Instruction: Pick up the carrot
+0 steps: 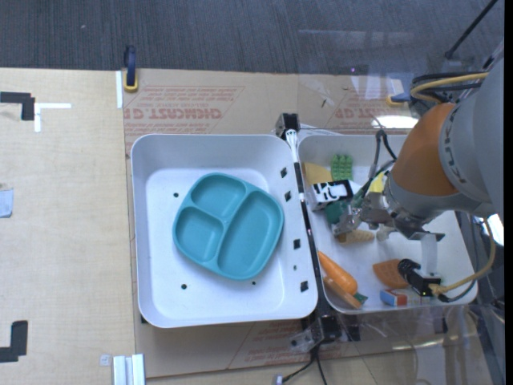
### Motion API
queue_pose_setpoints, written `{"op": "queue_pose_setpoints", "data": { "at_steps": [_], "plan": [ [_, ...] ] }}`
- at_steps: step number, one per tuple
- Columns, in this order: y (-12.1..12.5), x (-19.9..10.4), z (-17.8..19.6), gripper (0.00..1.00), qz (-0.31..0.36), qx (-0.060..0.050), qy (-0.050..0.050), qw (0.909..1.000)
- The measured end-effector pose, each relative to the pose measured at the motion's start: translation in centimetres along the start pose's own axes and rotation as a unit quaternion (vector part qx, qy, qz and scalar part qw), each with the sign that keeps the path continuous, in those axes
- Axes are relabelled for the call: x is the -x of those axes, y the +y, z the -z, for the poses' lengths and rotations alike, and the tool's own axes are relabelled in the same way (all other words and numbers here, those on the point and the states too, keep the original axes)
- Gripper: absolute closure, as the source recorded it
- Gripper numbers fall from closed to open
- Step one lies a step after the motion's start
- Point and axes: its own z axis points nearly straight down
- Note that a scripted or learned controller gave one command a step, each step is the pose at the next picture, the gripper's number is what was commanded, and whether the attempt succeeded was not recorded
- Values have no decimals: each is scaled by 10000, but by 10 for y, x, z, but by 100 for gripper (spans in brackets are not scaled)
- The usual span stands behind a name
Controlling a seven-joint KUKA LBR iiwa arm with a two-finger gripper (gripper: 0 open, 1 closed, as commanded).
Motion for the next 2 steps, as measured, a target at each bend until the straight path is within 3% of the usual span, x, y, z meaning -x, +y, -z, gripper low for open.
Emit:
{"op": "queue_pose_setpoints", "data": {
  "at_steps": [1,2],
  "plan": [
    [-39,1,0,0,168,-1,4,9999],
    [20,3,0,0,-1431,-2,-4,9897]
  ]
}}
